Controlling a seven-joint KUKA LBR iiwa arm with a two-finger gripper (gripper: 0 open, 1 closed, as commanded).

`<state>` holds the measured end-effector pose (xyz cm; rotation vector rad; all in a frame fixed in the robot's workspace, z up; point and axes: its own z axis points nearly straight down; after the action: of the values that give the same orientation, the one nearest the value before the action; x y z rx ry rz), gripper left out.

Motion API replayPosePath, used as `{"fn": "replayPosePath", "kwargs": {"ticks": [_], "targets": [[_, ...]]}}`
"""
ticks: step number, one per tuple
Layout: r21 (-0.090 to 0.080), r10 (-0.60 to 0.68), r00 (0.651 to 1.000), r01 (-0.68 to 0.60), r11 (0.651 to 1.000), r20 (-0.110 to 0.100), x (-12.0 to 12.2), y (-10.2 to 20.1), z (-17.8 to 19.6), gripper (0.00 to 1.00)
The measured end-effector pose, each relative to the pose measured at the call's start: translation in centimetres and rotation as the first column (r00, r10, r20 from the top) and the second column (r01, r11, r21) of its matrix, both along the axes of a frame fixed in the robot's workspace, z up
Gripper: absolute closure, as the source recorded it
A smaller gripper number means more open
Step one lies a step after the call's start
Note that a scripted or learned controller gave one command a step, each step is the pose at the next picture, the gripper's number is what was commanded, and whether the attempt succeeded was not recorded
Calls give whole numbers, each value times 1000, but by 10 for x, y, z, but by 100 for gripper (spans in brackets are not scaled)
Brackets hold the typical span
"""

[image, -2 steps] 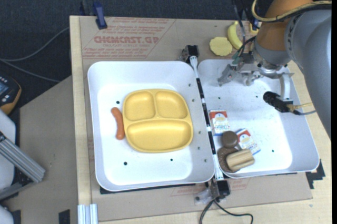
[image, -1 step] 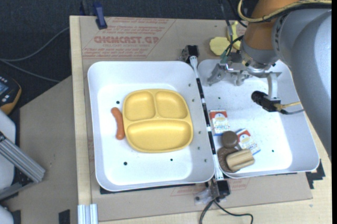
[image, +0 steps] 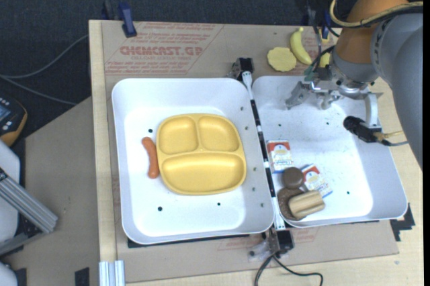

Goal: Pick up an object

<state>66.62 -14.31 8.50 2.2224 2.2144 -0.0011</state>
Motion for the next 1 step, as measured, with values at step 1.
{"fn": "replayPosePath", "kwargs": {"ticks": [1], "targets": [[5, -6, 1000, 6, 1000, -10, -99, -74, 0, 0]]}}
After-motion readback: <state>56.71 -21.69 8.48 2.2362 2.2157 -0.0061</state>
